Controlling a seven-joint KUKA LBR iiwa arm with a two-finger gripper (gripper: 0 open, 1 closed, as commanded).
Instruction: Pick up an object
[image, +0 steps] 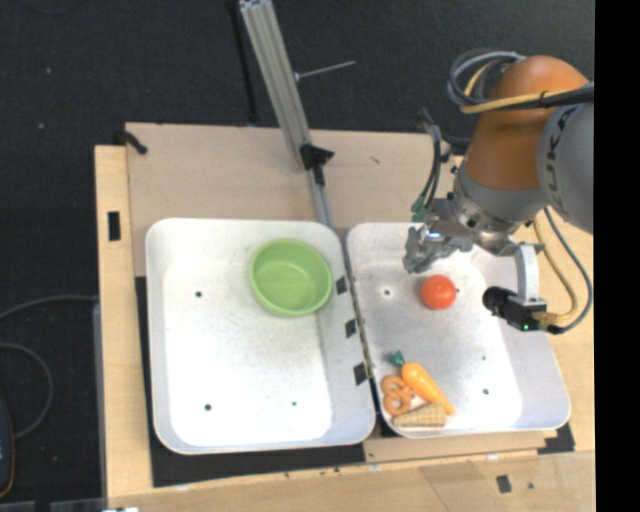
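A red tomato-like ball (438, 292) lies in the right bin (500, 400), near its middle top. My gripper (424, 252) hangs just above and to the left of the ball, apart from it. At the bin's front left corner lie an orange carrot (423, 383), a pretzel (398, 395) and a tan cone-shaped piece (422, 417), bunched together. A green bowl (290, 277) sits upright in the left bin (200, 400), at its upper right.
A slanted metal pole (285, 105) rises behind the bins and ends near the divider between them. A black sensor with cable (510, 303) hangs off the arm to the right of the ball. The bins rest on a wooden bench (230, 170).
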